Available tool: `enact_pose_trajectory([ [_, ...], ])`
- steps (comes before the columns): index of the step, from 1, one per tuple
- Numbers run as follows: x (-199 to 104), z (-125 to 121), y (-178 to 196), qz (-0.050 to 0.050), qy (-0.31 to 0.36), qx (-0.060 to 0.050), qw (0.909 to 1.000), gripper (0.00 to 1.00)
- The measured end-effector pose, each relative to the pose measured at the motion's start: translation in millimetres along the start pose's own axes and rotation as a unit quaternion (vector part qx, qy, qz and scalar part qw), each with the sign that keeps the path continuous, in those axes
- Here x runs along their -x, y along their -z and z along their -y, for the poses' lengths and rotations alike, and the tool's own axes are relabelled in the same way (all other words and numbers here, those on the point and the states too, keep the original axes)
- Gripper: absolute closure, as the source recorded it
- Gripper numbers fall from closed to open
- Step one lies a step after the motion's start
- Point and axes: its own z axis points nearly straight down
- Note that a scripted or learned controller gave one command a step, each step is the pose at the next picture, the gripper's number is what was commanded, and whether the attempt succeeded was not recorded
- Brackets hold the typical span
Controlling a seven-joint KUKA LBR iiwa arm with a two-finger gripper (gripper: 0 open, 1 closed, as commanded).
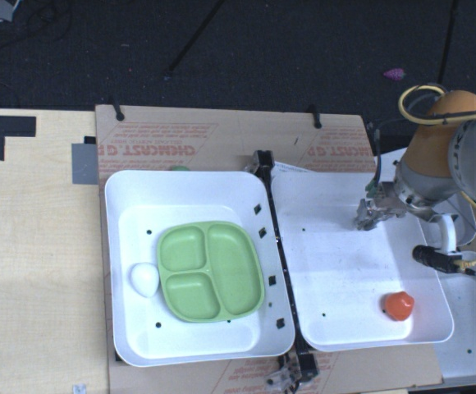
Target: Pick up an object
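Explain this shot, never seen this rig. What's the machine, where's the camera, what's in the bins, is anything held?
One fixed camera looks down at a slant on a bench with two shallow white bins side by side. The machine is a grey arm with an orange band, reaching in from the right. Its gripper is over the right bin's far right part; whether the gripper is open or shut is too small to tell, and nothing shows between its tips. An orange ball lies near that bin's front right corner, apart from the gripper. The left bin holds a green three-part plate with a white egg-like thing just left of it.
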Motion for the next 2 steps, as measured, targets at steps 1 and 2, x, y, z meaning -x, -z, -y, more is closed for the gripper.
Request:
enact_pose_trajectory([
  [1, 0.1, -8.8, 59.9, 0.001, -0.001, 0.003, 1.0, 1.0],
  [2, 4.0, 0.8, 113.9, 0.001, -0.004, 0.002, 1.0, 1.0],
])
